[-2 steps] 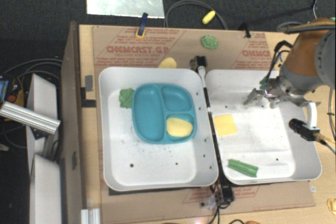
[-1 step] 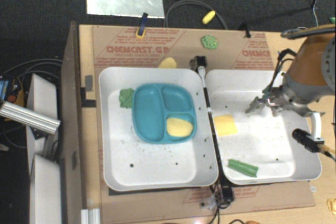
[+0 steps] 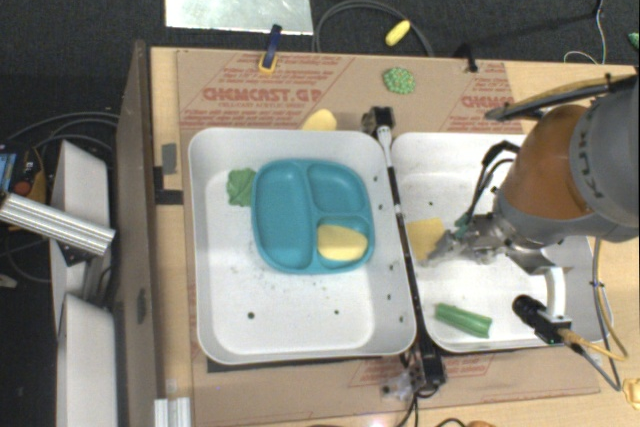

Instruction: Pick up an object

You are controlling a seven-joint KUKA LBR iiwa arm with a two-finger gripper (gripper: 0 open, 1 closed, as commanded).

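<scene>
In the right bin (image 3: 450, 160) a yellow wedge (image 3: 422, 233) lies near the left wall. My gripper (image 3: 443, 249) is low in this bin, its tip touching or just at the wedge's lower right edge. A green stick-shaped piece (image 3: 463, 319) lies near the bin's front wall, apart from the gripper. The left bin (image 3: 215, 315) holds a blue divided plate (image 3: 290, 215). A yellow rounded piece (image 3: 341, 242) sits in the plate's lower right compartment. A green leafy piece (image 3: 241, 185) lies against the plate's left edge.
The grey arm with its orange band (image 3: 545, 170) covers the right part of the right bin. Behind the bins on the cardboard lie a yellow piece (image 3: 320, 121) and a green round piece (image 3: 399, 80). The divider between the bins (image 3: 398, 215) runs just left of the wedge.
</scene>
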